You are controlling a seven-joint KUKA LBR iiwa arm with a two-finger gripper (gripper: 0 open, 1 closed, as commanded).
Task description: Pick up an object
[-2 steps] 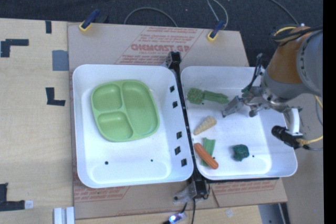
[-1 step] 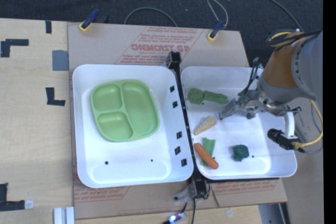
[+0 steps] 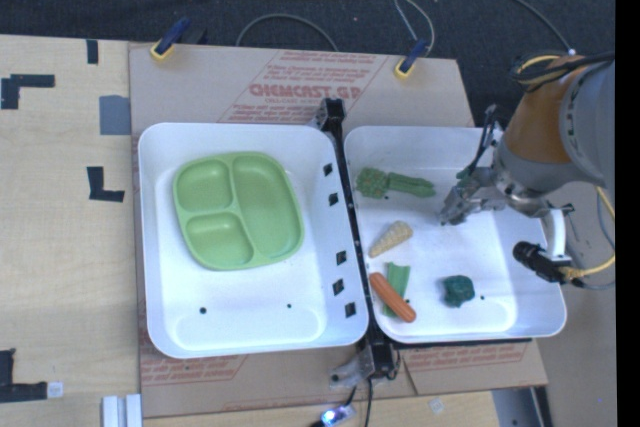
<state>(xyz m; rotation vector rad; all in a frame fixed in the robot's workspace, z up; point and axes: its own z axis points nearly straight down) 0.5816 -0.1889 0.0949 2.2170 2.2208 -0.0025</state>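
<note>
The right bin [image 3: 520,320] holds several toy foods. A green broccoli-like piece [image 3: 393,183] lies at the back left, a pale corn cob [image 3: 391,237] in the middle left, an orange carrot with green top [image 3: 393,292] at the front left, and a dark green lump [image 3: 458,290] at the front centre. My gripper [image 3: 458,211] hangs low over the bin's right-centre floor, right of the corn and behind the dark green lump. Nothing shows between its fingers.
The left bin [image 3: 160,215] holds a green divided plate [image 3: 238,211]. A black divider [image 3: 345,215] runs between the bins. Blue and yellow clamps [image 3: 410,61] pin the cardboard at the back. Cables cross the dark floor behind.
</note>
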